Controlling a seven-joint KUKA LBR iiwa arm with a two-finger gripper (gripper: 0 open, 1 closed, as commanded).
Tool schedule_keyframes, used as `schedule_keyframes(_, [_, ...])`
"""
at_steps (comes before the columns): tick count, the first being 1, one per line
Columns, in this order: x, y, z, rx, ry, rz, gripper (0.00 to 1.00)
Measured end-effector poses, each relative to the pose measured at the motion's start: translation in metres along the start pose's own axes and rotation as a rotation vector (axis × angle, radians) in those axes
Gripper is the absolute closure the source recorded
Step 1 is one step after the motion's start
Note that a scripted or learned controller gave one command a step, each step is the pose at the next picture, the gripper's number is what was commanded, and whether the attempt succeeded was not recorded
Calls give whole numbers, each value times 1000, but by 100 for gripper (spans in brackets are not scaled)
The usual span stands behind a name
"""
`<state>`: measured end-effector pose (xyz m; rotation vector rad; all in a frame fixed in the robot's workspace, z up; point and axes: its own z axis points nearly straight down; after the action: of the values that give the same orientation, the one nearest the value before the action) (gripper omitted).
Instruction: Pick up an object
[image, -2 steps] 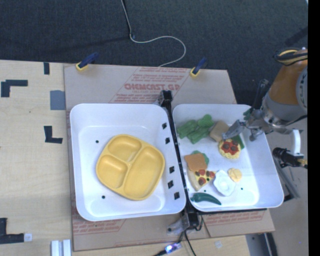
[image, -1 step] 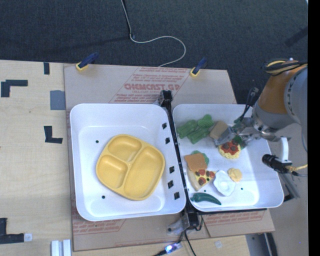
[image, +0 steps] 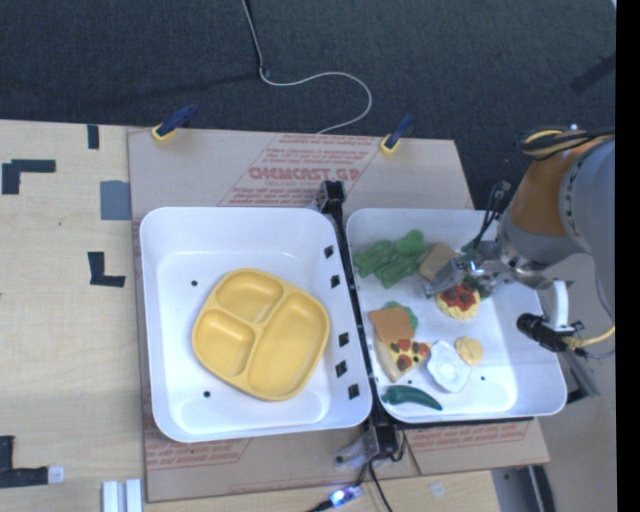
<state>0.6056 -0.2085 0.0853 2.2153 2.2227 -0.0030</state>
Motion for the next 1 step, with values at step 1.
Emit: schedule_keyframes(1, [0,2,-14,-7,-2,-1,100])
